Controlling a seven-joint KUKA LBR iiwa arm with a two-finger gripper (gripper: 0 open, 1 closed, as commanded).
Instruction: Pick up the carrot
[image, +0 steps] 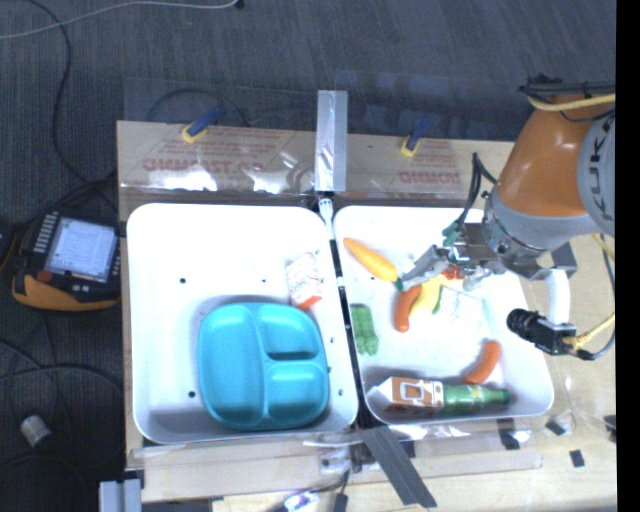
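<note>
Camera view: gripper (437, 272) sits low in right bin (520, 395), fingers spread, nothing clamped. Carrot (403, 309) lies just below it, beside what looks like a yellow pepper (431, 294).

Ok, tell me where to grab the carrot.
Probably take the carrot across its lower half, from above, with the pincer closing left-right. It lies flat, running up-down in the view, and a yellow piece crowds its upper end.

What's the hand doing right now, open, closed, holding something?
Hand: open, fingers spread over the small orange carrot in the right white bin, not gripping it.
</note>
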